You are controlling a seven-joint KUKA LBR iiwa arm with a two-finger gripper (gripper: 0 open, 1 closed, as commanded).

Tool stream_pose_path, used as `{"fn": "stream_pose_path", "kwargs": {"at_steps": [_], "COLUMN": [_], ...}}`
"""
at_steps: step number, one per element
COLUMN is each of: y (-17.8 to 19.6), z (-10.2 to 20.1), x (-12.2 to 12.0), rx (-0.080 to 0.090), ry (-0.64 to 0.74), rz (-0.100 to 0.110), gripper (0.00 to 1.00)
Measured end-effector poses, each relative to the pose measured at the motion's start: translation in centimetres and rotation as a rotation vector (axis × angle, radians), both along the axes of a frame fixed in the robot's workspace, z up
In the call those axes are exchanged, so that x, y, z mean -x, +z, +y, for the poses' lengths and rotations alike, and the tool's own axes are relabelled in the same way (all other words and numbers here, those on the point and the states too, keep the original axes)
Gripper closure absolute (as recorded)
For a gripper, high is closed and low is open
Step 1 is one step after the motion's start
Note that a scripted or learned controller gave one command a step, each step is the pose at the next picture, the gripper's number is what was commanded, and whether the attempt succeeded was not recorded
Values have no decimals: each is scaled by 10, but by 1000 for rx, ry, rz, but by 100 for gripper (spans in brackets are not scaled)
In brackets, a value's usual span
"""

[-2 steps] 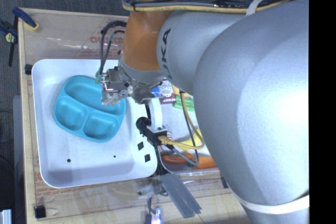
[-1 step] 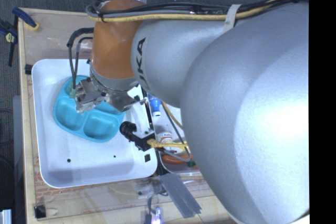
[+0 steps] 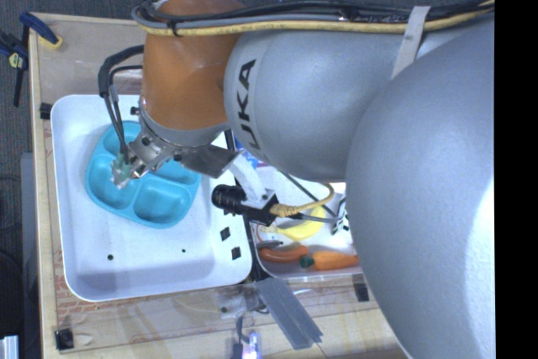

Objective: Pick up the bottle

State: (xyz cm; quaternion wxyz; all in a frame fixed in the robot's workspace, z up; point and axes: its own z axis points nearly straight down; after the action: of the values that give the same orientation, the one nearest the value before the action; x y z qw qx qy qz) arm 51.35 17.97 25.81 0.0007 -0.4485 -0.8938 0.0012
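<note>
White left bin (image 3: 76, 265): shallow, on the left half of the tabletop (image 3: 80, 46); its near half is bare white with two tiny dark specks.
Blue dish (image 3: 164, 202): light blue with several compartments. It lies aslant in the left bin, closer to the far edge than the near one.
Jaws: low over the dish's left compartment. I cannot tell whether they are apart or together, nor whether they touch the dish.
Arm (image 3: 336, 122): grey, with an orange band (image 3: 181, 71) above the wrist. It covers the far edges of both bins and most of the right one.
White right bin (image 3: 257, 266): its near-left corner shows beneath the arm.
Bottle (image 3: 261, 166): not certain. A small white and blue-violet patch under the arm, at the right bin's left edge, may be it. Most of it is hidden, so I cannot tell how it lies.
Yellow curved thing (image 3: 307, 226): banana-like, in the right bin close to its left edge.
Carrot (image 3: 334, 261): orange, with its green end pointing left, along the right bin's near edge.
Red thing (image 3: 282, 250): elongated, just left of the carrot, by the near-left corner.
Tabletop: pale wood, with a blue clamp (image 3: 40, 25) at its far-left corner.
</note>
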Motion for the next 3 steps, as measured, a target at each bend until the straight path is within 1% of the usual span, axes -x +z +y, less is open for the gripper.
{"fn": "stream_pose_path", "kwargs": {"at_steps": [1,2,3], "y": [-16,-50,-95], "z": [21,32,18], "x": [37,38,18], "rx": [2,2,1], "ry": [-32,49,131], "rz": [4,5,6], "gripper": [100,100,100]}}
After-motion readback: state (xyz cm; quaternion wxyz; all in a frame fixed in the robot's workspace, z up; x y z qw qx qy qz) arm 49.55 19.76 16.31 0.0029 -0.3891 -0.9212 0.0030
